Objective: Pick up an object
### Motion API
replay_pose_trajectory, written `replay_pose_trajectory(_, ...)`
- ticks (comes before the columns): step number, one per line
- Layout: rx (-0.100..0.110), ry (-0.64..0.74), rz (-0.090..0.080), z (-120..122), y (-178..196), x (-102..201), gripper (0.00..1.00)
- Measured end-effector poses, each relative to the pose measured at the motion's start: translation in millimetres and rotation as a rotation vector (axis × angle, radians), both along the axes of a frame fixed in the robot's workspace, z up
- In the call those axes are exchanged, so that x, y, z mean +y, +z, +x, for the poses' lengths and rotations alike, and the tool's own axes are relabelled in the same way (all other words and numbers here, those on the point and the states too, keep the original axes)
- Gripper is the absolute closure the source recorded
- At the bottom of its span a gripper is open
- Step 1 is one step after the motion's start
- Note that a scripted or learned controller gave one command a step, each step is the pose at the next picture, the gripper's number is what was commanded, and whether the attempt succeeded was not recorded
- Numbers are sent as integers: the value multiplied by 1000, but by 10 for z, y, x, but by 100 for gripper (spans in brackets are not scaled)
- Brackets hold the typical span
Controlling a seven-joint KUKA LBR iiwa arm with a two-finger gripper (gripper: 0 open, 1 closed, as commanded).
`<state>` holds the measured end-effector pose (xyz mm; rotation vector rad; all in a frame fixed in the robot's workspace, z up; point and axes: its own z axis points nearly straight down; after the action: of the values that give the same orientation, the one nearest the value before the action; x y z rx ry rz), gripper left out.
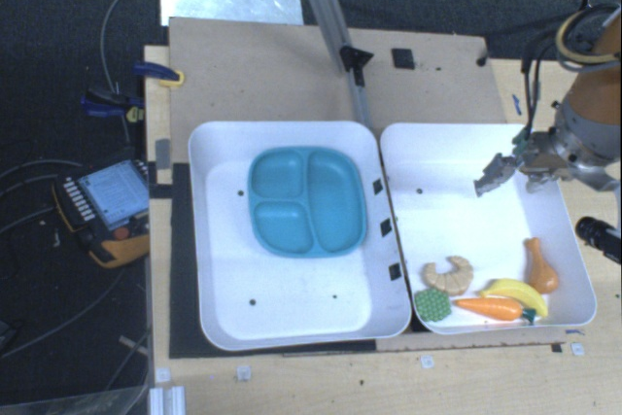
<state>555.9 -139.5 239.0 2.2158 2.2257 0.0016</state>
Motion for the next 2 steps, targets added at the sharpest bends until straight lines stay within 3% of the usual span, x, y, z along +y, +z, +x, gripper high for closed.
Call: replay_pose_trajectory(2, 5, -3, 1, -122, -1154, 48, 0)
